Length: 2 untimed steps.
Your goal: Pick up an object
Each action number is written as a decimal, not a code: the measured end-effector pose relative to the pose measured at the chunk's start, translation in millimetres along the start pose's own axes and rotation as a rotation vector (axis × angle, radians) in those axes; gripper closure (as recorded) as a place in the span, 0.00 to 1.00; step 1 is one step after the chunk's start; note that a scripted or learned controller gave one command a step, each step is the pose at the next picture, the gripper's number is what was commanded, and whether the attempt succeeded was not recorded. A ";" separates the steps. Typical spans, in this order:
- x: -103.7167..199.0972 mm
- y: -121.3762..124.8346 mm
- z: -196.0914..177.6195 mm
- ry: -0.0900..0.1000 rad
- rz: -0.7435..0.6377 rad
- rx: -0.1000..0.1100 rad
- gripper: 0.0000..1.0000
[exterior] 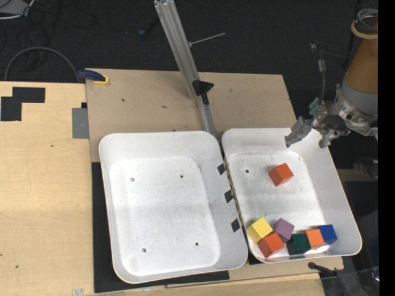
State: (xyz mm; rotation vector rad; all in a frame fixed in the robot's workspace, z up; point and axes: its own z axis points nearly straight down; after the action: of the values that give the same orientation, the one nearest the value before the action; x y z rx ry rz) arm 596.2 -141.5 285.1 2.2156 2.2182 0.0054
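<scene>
Nearest me, a yellow cube [260, 228], purple cube [284, 228], green cube [299, 243] and blue cube [328, 233] cluster in the right bin [345, 208], a lone orange cube [281, 174] lies mid-bin, and beyond it my gripper [311, 132] hangs open, holding nothing.

An orange cube [281, 174] lies alone, mid-floor of the right bin [345, 208]. Yellow [260, 228], purple [284, 228], red-orange [271, 244], green [299, 243], orange [315, 237] and blue [328, 233] cubes cluster along its near edge.
</scene>
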 end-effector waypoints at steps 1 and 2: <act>22.8 -8.7 -129.5 0.001 -0.002 0.000 0.00; 33.8 -33.6 -96.1 0.003 -0.004 0.013 0.00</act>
State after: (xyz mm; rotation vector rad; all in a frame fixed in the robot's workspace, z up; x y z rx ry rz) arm 561.8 -107.6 380.9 2.2193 2.2299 -0.0058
